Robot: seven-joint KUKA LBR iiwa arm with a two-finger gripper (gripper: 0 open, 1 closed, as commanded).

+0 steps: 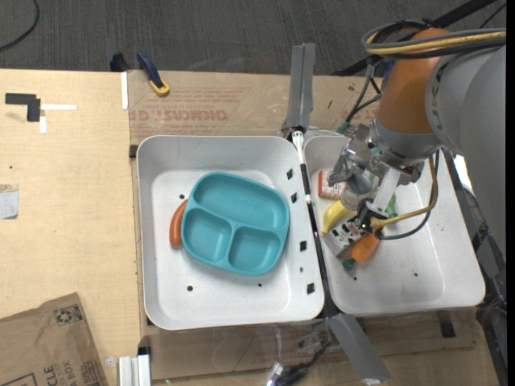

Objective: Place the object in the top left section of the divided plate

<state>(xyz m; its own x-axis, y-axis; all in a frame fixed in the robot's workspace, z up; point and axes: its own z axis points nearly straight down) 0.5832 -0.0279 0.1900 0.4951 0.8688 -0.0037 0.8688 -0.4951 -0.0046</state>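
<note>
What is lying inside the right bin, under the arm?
In the right bin, a yellow banana-like item, an orange carrot-like item and a red-and-white packet show beside the hand. The arm covers whatever lies beneath it.

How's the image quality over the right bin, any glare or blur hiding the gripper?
Camera view: even lighting, mild glare on the right bin floor; the gripper is slightly soft and crowded by cables over the banana and carrot; teal divided plate is sharp.
</note>
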